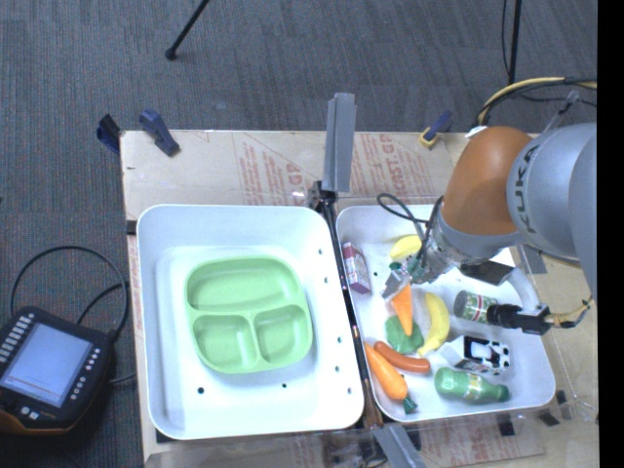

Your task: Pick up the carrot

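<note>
A small orange carrot (403, 307) lies in the right bin (526, 261), pointing down toward a green pepper (401, 336). My gripper (404, 278) is low over the bin, right at this carrot's upper end, and seems to touch it. A second, longer orange carrot (386, 372) with a green tip lies near the bin's front left corner, next to a red-orange sausage (403, 361).
The right bin also holds a banana (436, 322), a purple item (356, 266), a yellow item (405, 247), two bottles (478, 307) (471, 386) and a black-and-white item (485, 354). The left bin (161, 242) holds a green divided tray (249, 315).
</note>
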You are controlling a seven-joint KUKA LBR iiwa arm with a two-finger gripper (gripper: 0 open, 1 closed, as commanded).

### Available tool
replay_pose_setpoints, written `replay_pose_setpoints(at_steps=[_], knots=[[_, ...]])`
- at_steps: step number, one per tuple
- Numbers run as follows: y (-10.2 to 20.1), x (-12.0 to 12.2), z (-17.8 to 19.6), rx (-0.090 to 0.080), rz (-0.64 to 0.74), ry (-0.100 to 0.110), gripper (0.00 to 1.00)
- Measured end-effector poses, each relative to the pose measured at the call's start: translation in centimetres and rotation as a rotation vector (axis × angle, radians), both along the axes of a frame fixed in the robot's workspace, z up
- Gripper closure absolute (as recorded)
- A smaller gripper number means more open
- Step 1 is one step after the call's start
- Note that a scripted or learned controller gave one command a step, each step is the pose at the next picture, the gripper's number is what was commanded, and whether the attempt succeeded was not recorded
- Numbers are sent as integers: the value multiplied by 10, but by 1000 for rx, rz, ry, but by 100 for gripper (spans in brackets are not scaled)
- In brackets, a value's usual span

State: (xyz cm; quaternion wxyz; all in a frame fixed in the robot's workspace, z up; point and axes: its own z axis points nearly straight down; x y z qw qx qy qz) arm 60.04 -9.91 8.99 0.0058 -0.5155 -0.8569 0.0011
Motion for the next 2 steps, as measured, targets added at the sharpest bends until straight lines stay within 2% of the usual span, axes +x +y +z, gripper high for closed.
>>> replay_pose_setpoints(at_steps=[1, 2], knots=[[59, 24, 94, -7, -346, -3, 100], [56, 31, 93, -8, -504, -3, 100]])
